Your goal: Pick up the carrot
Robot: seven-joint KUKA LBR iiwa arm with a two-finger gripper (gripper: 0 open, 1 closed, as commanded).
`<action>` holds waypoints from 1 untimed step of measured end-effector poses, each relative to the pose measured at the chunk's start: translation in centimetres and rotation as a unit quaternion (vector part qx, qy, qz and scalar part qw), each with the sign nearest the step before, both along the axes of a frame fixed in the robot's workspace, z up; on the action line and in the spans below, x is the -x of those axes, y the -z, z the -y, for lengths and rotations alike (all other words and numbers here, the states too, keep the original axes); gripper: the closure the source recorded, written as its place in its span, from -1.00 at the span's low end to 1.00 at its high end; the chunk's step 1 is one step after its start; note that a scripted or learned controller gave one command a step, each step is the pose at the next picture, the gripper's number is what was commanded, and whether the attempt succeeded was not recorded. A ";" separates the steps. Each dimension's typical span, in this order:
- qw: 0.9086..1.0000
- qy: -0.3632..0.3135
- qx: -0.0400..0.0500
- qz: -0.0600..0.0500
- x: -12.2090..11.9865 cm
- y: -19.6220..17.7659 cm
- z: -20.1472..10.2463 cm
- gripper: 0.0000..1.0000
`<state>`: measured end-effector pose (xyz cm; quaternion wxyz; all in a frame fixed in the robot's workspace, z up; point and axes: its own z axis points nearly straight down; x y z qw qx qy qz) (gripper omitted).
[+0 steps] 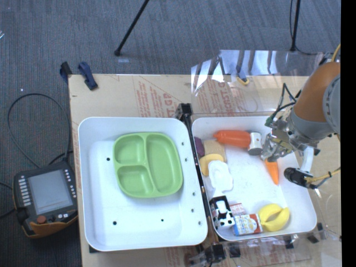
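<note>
The carrot (272,172) hangs almost upright in the right bin (253,232), its long axis running top to bottom, its narrow tip pointing down toward the bin floor and its thick end up in the gripper (272,154). The gripper is clamped on that upper end. The arm (317,102) reaches in from the right, orange band above the grey wrist, bent down over the bin's right side. To the left lies an orange bottle (236,138); a banana (274,216) rests near the lower right corner. A green divided plate (148,164) sits in the left bin (100,227).
</note>
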<state>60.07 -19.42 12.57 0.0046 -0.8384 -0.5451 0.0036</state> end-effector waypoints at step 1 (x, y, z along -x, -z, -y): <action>0.995 0.096 -0.001 0.000 2.2 -3.4 -5.5 1.00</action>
